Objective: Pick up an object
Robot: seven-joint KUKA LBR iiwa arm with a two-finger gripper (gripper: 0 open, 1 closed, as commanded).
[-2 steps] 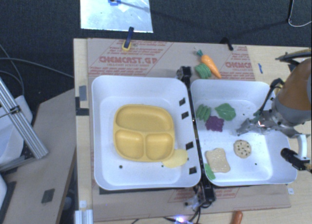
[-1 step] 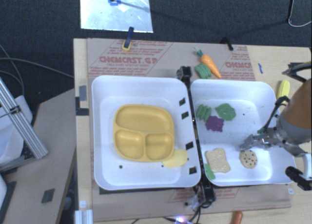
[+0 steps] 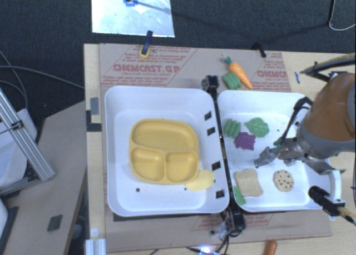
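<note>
The right bin [image 3: 261, 97] holds several toy foods: a ridged green piece [image 3: 231, 128], a green leaf [image 3: 257, 126], a purple leaf [image 3: 245, 140], a toast slice [image 3: 248, 182], a chocolate-chip cookie [image 3: 283, 180] and a small green bit [image 3: 238, 195]. My gripper [image 3: 266, 158] hangs low over the middle of this bin, right of the purple leaf and above the gap between toast and cookie. Nothing is visibly held in it. The arm's orange band [image 3: 334, 112] rises behind it at the right.
The left bin [image 3: 114, 137] carries a yellow divided plate [image 3: 164, 149] with a pale yellow piece [image 3: 200, 180] at its lower right corner. Behind the bins on the cardboard lie a toy carrot [image 3: 241, 72], a green piece [image 3: 231, 80] and a blue-yellow tool [image 3: 146, 45].
</note>
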